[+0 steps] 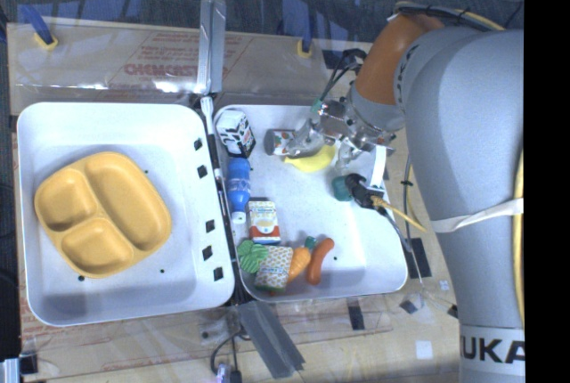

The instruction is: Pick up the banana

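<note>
The left bin [36, 283] fills the left half of the frame and holds a yellow 3-compartment plate [100, 212], lying slightly tilted toward the lower right. A grey divider bar [212, 47] rises from the seam between the 2 bins at upper centre.

In the right bin [374, 279], along its left wall, stands a black-and-white cup [234, 132] at the top, then a blue bottle [238, 181] just below it, then a small orange-and-white carton [263, 223]. At the bin's lower edge lies a cluster of toy food: a green leafy piece [252, 258], a tan mesh piece [276, 267], a carrot [299, 262] and a red sausage [320, 256], all touching or nearly so.

The banana [312, 162] lies in the upper middle of the right bin, partly covered by the gripper [313, 139], which sits directly over its upper edge. Whether the fingers are spread or closed cannot be told; metal parts and cables hide them. A small white item [280, 142] lies just left of the banana. A dark teal object [344, 187] sits just right and below it.

The grey arm [463, 132] with its orange band [392, 61] occupies the right of the frame.
</note>
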You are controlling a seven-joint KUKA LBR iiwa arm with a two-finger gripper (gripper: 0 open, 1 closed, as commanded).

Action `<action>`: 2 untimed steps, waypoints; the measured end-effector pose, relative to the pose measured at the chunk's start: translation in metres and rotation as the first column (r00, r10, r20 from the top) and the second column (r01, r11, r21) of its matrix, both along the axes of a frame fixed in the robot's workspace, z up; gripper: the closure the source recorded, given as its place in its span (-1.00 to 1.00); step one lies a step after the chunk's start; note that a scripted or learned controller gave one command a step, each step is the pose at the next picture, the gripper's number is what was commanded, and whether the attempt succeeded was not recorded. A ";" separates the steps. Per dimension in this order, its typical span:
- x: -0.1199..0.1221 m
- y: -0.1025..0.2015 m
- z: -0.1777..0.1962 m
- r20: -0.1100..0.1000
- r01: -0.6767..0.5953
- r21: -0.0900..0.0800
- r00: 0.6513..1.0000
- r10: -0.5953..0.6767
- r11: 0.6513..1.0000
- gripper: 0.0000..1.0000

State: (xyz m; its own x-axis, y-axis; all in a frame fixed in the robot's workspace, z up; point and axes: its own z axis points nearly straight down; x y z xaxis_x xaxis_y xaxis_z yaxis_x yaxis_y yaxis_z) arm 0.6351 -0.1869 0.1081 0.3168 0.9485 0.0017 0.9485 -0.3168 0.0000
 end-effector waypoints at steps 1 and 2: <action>0.001 0.002 0.009 -0.001 -0.007 0.001 1.000 0.007 1.000 1.00; 0.001 0.003 0.009 -0.002 -0.008 0.001 1.000 0.008 1.000 -1.00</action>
State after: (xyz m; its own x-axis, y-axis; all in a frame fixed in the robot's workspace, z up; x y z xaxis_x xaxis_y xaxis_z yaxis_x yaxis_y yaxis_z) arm 0.6358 -0.1843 0.1175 0.3096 0.9508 0.0025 0.9509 -0.3096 -0.0020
